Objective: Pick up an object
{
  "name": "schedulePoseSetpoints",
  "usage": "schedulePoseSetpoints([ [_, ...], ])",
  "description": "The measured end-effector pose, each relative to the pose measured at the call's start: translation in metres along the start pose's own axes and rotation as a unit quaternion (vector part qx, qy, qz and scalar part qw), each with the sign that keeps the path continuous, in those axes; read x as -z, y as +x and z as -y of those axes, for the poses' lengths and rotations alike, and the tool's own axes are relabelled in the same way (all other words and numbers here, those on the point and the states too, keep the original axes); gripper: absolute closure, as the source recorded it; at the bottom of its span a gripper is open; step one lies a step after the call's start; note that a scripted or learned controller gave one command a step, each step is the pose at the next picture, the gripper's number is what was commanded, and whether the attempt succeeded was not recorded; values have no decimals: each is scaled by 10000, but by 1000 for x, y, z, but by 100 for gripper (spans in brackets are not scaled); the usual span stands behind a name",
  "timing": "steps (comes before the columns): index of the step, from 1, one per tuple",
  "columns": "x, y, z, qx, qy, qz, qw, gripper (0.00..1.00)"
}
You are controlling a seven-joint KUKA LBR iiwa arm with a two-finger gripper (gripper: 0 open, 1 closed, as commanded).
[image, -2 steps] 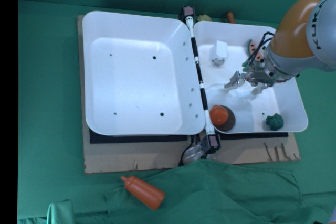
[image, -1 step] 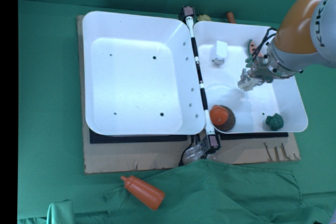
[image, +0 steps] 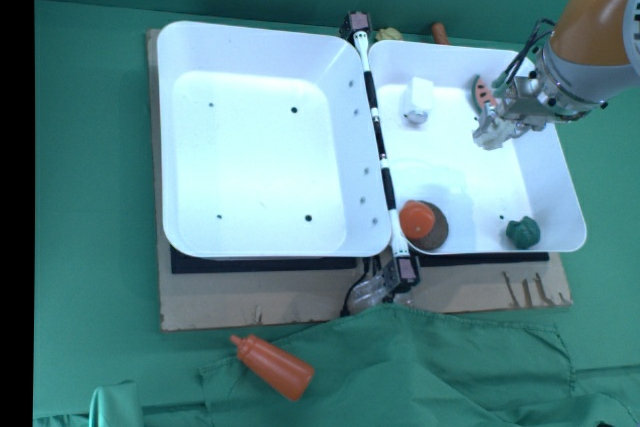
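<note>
Several small objects are seen in the right bin, any of which could serve as the thing to be picked. A watermelon slice, red with a green rind and dark seeds, is placed near the bin's far right corner. A small white block with a grey piece under it is set toward the far left part of the same bin. A brown object with an orange top is found in the near left corner, close to the divider (its exact shape is hard to read). A dark green lumpy object is lodged in the near right corner.

The gripper is positioned low in the right bin, just below the watermelon slice and very close to it; whether the slice is touched cannot be told. How far the gripper is opened cannot be told from this view either, and nothing is seen held by it.

The left bin is set beside the right one. An orange bottle is laid on its side on the green cloth in front of the bench.
</note>
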State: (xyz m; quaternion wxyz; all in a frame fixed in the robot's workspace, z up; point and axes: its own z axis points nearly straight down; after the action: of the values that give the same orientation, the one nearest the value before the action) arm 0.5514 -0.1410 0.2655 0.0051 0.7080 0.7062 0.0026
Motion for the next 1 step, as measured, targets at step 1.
schedulePoseSetpoints([
  [1,46,-6,-3,-2,3,0,10000,100],
])
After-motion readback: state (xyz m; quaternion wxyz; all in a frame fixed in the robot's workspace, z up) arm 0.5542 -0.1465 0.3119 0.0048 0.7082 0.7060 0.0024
